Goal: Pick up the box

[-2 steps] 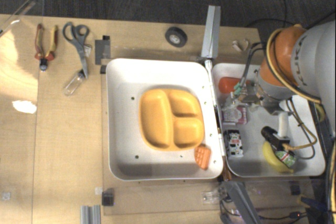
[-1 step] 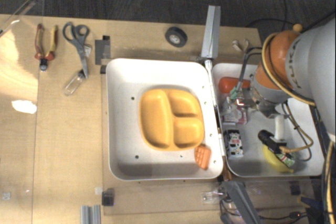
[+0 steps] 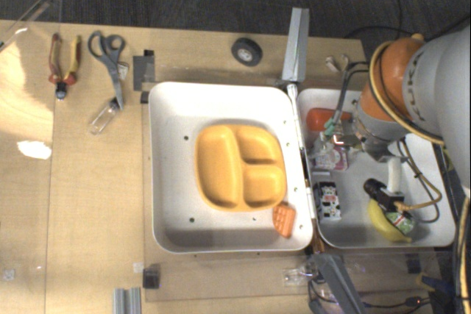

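The box (image 3: 327, 201) is small, black and white, and lies near the left wall of the right bin (image 3: 434, 235), towards its front. My gripper (image 3: 327, 152) hangs over the same bin just behind the box, close to the wall between the two bins. The grey arm with its orange band comes in from the right above it. Nothing shows as held, and the box lies apart from the gripper on the bin floor.
A red-orange object (image 3: 321, 118) lies at the back of the right bin, and a yellow banana (image 3: 385, 223) at its front. The left bin (image 3: 169, 158) holds a yellow divided tray (image 3: 239, 165) and a small orange piece (image 3: 284, 219). Scissors (image 3: 110, 59) and pliers (image 3: 62, 62) lie on the bench.
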You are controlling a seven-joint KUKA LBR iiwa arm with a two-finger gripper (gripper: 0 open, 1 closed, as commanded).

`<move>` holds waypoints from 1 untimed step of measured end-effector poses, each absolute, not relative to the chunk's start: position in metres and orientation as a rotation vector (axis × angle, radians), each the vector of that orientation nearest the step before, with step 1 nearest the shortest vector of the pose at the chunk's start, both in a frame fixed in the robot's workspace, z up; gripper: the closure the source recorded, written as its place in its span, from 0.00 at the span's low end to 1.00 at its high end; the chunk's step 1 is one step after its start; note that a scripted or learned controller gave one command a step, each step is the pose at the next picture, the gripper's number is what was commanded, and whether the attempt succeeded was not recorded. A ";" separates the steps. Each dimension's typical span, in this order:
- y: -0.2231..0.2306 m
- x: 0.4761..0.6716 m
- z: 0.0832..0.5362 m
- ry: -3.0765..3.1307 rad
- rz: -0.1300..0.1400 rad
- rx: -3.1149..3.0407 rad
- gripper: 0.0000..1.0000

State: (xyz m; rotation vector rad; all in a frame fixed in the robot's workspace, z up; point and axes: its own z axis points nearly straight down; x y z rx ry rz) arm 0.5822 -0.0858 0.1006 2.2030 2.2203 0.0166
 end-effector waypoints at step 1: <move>-0.040 0.621 0.241 2.195 0.006 2.241 1.00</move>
